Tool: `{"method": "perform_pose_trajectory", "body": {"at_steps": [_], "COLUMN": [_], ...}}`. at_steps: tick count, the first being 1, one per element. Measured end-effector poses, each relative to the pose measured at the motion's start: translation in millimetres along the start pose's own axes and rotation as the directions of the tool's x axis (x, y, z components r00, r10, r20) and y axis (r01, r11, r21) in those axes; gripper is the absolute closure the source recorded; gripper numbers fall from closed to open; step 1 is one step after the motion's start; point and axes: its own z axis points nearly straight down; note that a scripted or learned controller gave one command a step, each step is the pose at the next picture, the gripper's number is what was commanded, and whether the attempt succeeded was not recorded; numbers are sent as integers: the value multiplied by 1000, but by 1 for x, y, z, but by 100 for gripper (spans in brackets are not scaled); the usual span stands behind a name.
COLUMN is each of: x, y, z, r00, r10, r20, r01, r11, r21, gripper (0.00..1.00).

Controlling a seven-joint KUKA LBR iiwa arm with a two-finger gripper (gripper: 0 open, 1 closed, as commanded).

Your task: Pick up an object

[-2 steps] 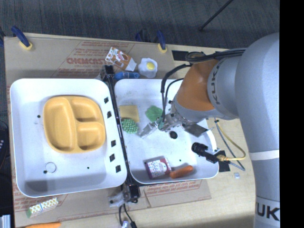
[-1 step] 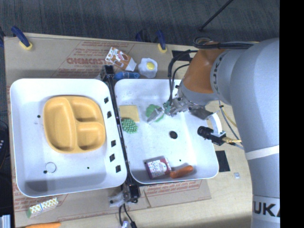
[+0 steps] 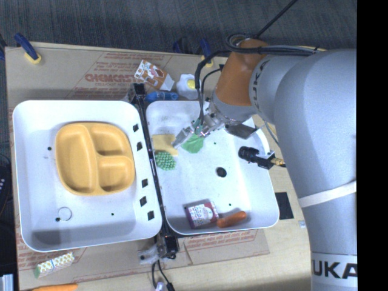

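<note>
Yellow divided tray (image 3: 94, 157) in left bin (image 3: 24, 180) — snack packet (image 3: 149, 73), blue clamp (image 3: 27, 48) on cardboard.

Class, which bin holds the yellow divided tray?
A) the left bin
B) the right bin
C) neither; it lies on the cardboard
A: the yellow tray lies flat inside the left bin, while the right bin holds the small items.

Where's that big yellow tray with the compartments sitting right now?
The yellow divided tray lies in the left white bin in the camera view, across the divider from the right bin, where the gripper reaches.
</note>
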Motion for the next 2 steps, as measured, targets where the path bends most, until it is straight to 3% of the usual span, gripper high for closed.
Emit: {"method": "perform_pose_trajectory", "body": {"at_steps": [1, 2], "x": [0, 38], "y": [1, -6], "z": [-11, -64], "r00": [1000, 1000], "r10": [-3, 4], "r20": [1, -1], "r01": [3, -4], "r11": [1000, 1000], "r21": [0, 2], "gripper": [100, 100]}}
